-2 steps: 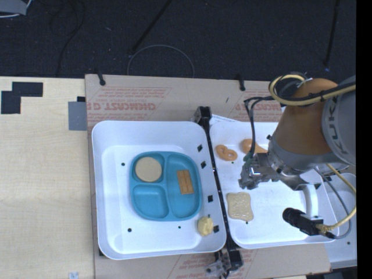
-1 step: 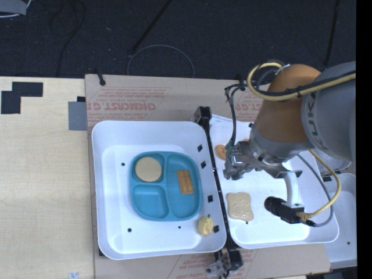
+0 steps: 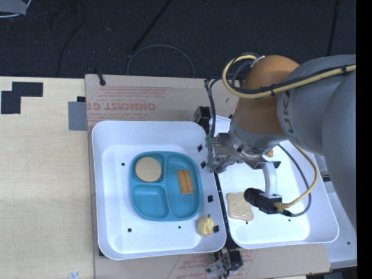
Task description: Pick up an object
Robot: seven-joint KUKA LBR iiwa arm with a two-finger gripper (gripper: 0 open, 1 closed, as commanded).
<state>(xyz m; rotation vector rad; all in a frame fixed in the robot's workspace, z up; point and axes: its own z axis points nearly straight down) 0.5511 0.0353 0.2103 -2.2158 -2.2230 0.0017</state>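
Gripper (image 3: 224,156) hangs over the right bin's (image 3: 314,225) 10 o'clock corner, grip state unreadable, likely lining up a pick; nearest target, tan flat piece (image 3: 238,207), lies at its 5 o'clock.

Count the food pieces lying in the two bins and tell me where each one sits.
4. A round cracker and a brown bar lie in separate compartments of the blue tray; a yellow lump near the left bin's right wall; a pale slice in the right bin. The arm may hide more.

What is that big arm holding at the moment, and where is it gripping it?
That cannot be told: the gripper sits at the divide between the bins, hidden under the arm's wrist, and no object shows in it.
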